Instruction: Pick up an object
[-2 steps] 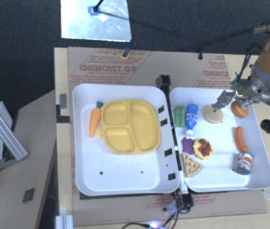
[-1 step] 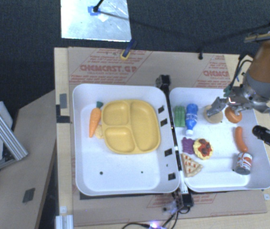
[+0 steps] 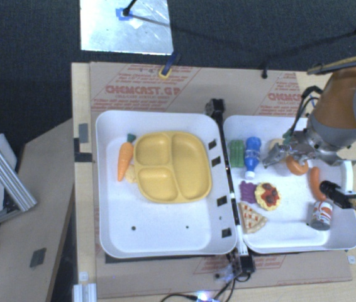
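The gripper (image 3: pixel 283 154) is being held low over the right bin (image 3: pixel 291 241), at its far side, and it cannot be told how wide the jaws are or whether anything is being held between them. Many toys are waiting in that bin: a blue bottle (image 3: pixel 252 153) and a green toy (image 3: pixel 236 153) just beside the gripper, an orange toy (image 3: pixel 297 165) right under the wrist, and a can (image 3: pixel 320 216) nearer the front. For a good pick, one toy alone should be aimed at, probably the blue bottle, and the jaws should be brought down on both sides of it, so that its neighbours are not being pushed away.
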